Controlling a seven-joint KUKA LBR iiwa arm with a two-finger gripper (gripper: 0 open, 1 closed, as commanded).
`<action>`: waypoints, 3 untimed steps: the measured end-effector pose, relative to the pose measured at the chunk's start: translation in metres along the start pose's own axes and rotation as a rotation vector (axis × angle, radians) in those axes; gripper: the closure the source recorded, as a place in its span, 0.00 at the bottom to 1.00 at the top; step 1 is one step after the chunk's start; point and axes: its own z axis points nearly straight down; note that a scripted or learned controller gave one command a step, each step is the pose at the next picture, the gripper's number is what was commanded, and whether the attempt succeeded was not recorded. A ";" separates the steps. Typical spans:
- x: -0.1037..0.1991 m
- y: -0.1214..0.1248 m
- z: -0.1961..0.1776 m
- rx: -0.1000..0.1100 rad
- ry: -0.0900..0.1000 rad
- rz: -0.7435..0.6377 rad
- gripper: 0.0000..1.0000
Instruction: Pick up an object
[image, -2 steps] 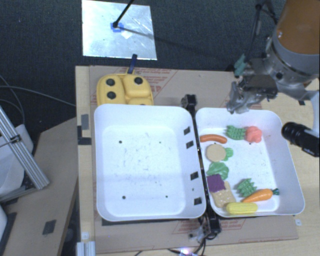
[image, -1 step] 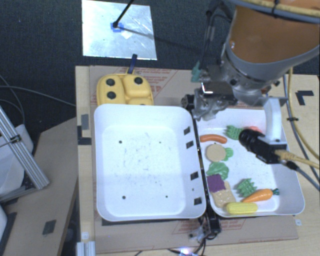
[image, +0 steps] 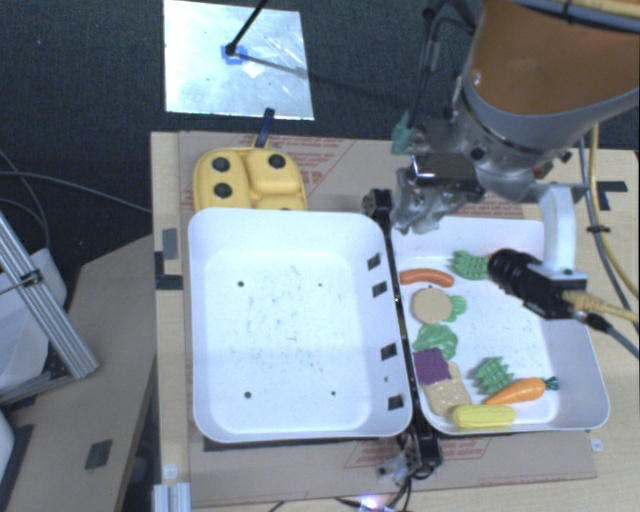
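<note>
Tool above the right bin's far edge, nothing seen held.

Nearest, the corn (image: 484, 416) and carrot (image: 517, 391) lie along the right bin's (image: 583, 395) near wall; the carrot's long axis runs left-right, tip left. Farther, the sausage (image: 427, 277) lies crosswise. Crowded toys risk a glancing miss. The tool (image: 425, 210) hovers beyond; its opening I cannot tell.

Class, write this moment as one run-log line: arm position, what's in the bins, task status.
arm: gripper above right bin's far edge | items: sausage, carrot, corn lying in right bin | status: nothing picked yet
</note>
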 end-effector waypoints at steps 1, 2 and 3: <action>0.056 -0.001 0.058 0.009 -0.001 0.002 1.00; 0.053 0.000 0.043 0.001 0.000 0.001 1.00; 0.103 0.036 -0.028 -0.005 0.004 0.003 1.00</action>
